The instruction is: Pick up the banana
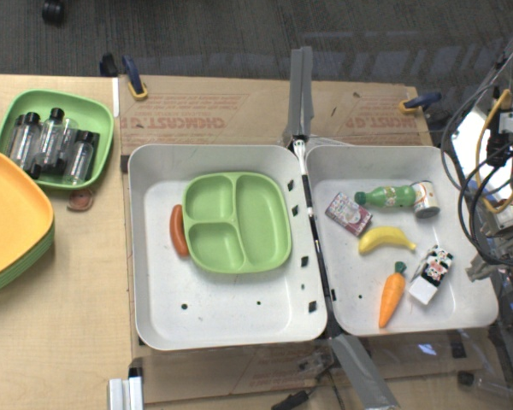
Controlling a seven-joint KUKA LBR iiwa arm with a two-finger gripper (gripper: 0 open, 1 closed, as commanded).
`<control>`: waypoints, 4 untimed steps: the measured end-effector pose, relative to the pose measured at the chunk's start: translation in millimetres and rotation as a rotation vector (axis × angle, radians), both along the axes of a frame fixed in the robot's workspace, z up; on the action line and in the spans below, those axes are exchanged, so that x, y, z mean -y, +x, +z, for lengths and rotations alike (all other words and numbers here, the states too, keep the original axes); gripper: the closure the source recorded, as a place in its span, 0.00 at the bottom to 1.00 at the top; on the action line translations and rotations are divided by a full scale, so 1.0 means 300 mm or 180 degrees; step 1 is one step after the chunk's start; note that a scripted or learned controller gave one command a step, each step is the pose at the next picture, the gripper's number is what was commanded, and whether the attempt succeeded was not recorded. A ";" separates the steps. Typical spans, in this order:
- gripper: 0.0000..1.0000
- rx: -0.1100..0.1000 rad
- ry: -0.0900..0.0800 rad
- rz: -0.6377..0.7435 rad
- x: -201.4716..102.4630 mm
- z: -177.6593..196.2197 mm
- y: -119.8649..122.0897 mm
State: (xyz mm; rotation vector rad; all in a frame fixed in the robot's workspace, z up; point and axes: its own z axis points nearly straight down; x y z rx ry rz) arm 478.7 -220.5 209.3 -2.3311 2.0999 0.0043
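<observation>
The yellow banana (386,241) lies on its side near the middle of the right bin (449,310), curved with its ends pointing down. Nothing touches it. A purple packet (349,213) lies just to its upper left. An orange carrot (392,295) lies just below it.
The right bin also holds a green bottle (391,197), a small can (425,199) and a black-and-white carton (431,274). In the left bin (214,314) are a green divided plate (237,222) and a red sausage (179,229). Cables (487,186) hang at the right edge.
</observation>
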 end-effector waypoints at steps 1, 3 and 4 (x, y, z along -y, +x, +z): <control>1.00 0.0002 0.0003 0.0640 -0.012 0.019 0.092; 1.00 0.0000 0.0004 0.1606 -0.043 -0.014 -0.002; 1.00 0.0007 0.0004 0.2226 -0.069 0.013 -0.001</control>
